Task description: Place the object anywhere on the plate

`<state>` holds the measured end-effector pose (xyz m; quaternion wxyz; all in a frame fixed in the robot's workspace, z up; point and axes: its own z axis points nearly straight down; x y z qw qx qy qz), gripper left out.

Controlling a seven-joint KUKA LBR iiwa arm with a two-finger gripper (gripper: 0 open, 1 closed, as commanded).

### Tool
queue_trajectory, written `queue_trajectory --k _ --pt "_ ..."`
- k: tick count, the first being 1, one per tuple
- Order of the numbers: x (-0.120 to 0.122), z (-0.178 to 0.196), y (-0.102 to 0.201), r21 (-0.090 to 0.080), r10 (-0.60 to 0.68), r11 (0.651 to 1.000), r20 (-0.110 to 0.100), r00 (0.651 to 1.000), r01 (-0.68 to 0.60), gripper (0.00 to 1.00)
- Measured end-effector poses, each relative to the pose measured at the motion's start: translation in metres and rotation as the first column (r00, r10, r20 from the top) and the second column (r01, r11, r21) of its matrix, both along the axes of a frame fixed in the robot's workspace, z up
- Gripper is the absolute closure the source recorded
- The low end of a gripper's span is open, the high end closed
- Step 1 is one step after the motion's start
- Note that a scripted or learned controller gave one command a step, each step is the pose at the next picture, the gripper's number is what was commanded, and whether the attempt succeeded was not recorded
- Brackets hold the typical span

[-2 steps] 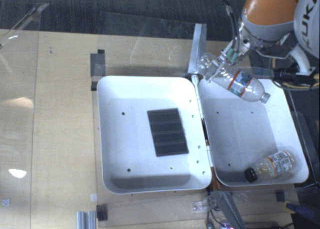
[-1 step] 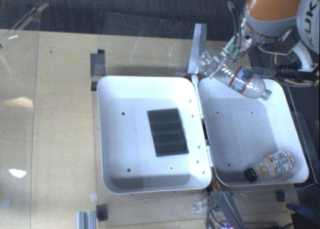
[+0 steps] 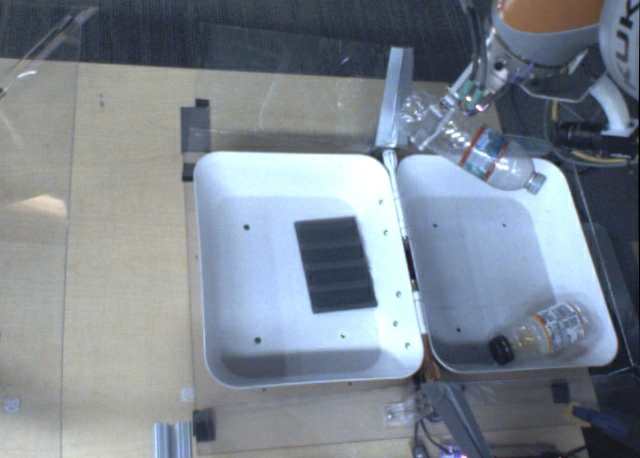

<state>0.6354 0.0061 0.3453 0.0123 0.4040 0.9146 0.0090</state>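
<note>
Jaws: state not readable from above; my gripper (image 3: 470, 96) sits over the far rim of the right bin (image 3: 590, 246), and I cannot tell its opening. Clear plastic bottle (image 3: 478, 149) with a grey cap lies tilted just below me, across that far edge; contact uncertain. Second bottle (image 3: 542, 333), black cap, lies in the right bin's near corner. Dark ribbed plate (image 3: 335, 264) rests mid left bin (image 3: 215, 246), well apart from both bottles.

The end effector (image 3: 470, 98) hangs over the right bin's (image 3: 585, 246) far rim beside a clear bottle (image 3: 490, 154); another bottle (image 3: 545, 331) lies near; a dark plate (image 3: 335, 264) occupies the left bin (image 3: 225, 246).
</note>
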Motion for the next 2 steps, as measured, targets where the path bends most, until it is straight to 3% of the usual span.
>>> queue_trajectory --k 1,2 --pt "0.008 0.006 -0.024 -0.005 -0.052 0.999 -0.02 0.998 0.052 1.0" --pt "-0.007 -0.042 -0.011 -0.008 0.398 0.917 -0.022 0.917 -0.398 1.0"
